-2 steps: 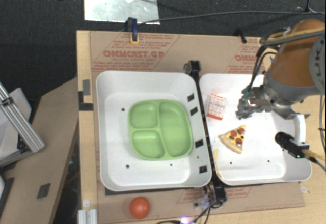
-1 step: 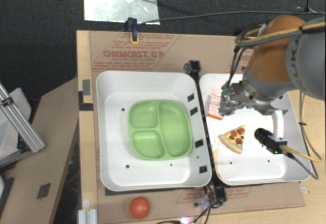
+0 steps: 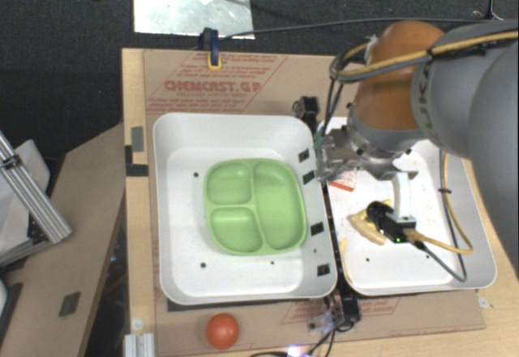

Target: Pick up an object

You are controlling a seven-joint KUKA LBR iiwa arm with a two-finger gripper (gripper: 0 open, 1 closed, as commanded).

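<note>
Pincer [image 3: 331, 164] hangs low over the left edge of the right-hand bin [image 3: 405, 270], grip state impossible to tell.

Green tray [image 3: 255, 205] (three compartments) lies flat in left bin [image 3: 182, 154].

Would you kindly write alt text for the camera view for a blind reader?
A grey arm with an orange band hangs over the right bin, which holds a tan object. The left bin holds a green tray; an orange ball lies outside it.
</note>
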